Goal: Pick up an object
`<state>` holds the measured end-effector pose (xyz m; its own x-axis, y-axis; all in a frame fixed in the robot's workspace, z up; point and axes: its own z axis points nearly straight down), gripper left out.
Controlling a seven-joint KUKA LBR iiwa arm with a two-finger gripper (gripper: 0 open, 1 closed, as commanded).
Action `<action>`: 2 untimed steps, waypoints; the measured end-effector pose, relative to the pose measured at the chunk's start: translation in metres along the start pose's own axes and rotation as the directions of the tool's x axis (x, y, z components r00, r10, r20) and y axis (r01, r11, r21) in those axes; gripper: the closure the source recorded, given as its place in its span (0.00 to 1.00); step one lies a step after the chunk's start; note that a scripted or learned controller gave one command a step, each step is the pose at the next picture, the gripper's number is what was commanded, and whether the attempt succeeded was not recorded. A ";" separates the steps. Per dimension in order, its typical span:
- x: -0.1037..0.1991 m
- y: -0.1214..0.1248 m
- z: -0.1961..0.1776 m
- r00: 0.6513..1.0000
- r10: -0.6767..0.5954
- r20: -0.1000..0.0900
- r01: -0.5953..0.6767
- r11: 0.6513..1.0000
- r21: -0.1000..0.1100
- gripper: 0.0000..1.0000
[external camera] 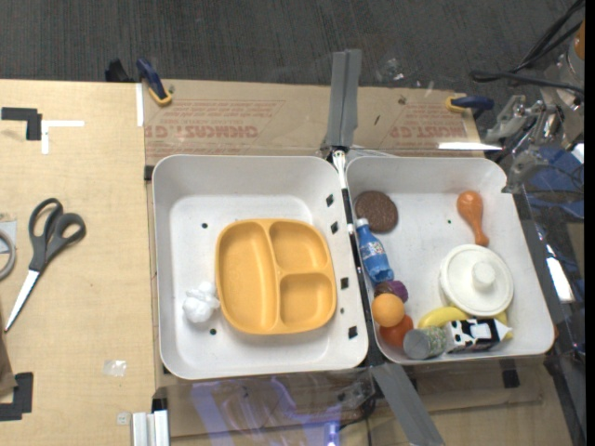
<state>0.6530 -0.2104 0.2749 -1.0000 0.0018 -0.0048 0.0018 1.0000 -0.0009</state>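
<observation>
The bottle (374,254) lies by the left wall of the right bin (530,277), light, hard and a bit slippery, best grabbed across its middle; the gripper's state I cannot tell.

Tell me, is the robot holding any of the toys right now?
I can't tell. The toys I can see, like the banana, blue bottle and yellow plate, all lie in the bins.

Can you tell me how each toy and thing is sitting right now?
Yellow tray: flat in the left bin, right way up.
White fluffy ball: beside the tray, touching its left edge.
Blue bottle: lying on its side in the right bin.
White lid: knob facing up.
Banana: lying down, partly under the lid.
Scissors: shut, on the bench.
</observation>
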 end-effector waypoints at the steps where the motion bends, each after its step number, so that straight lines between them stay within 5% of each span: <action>1: 0.009 -0.010 0.096 0.997 0.080 -0.001 -0.080 0.997 0.000 0.00; 2: -0.005 -0.011 0.181 0.979 0.204 0.001 -0.204 0.979 0.000 0.00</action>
<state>0.6584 -0.2211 0.0943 -0.9786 0.2055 -0.0058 0.2055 0.9787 -0.0003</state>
